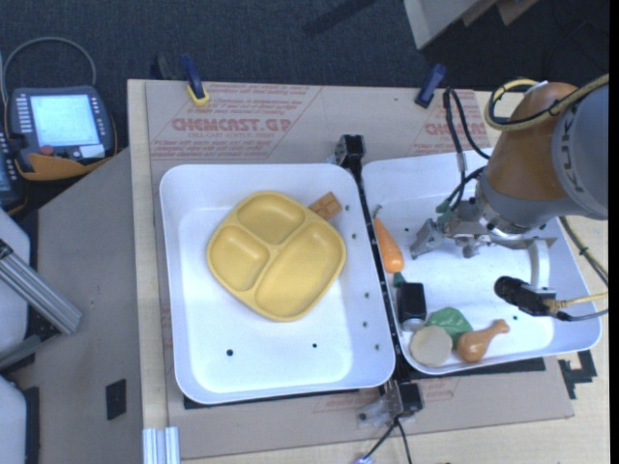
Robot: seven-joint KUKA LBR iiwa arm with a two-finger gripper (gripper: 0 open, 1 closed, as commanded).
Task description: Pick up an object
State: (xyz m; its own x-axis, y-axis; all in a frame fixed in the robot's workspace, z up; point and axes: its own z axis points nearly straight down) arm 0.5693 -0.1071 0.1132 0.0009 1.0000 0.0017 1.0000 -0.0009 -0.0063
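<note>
Looking down on the bench: two shallow white bins side by side, left bin (193,356) and right bin (571,259), on a brown board printed with red lettering.

In the left bin: a yellow divided plate (278,254), three compartments, lying flat near the middle; a small brown block (326,204) poking out from behind its upper right edge, touching it.

In the right bin, reaching in from the right: the grey arm with its orange band (527,158), gripper (456,238) low over the bin's upper middle. Cannot tell how far the jaws stand open; nothing seen in their grasp.

Left of the gripper, apart from it: an orange carrot (389,246) lying along the bin's left wall. Just below the carrot: a small black block (411,301). Along the bin's lower edge, clustered together: a pale round piece (432,346), a green piece (452,319) touching it from above, and a tan toy drumstick (481,339) just to the right.

Off the board at far left: a teach pendant (63,124) with a lit screen.
</note>
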